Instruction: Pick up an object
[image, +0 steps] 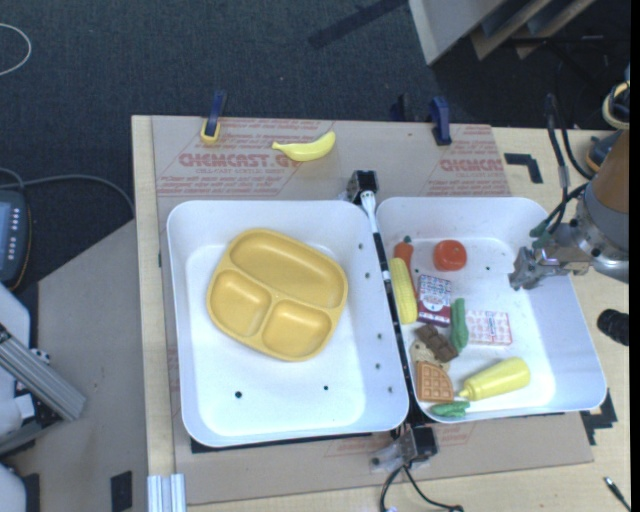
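Cardboard-covered bench sitting on dark carpet, blue clamps at top edge, loose banana lying on cardboard at upper centre. Left bin holding yellow divided tray. Right bin holding toy food clustered along its left side: corn, tomato, waffle, mustard bottle lying on side at lower centre, green pickle. Arm entering from right edge, gripper hovering over right bin's upper right, apart from items. Finger opening: cannot tell; nothing seen held.
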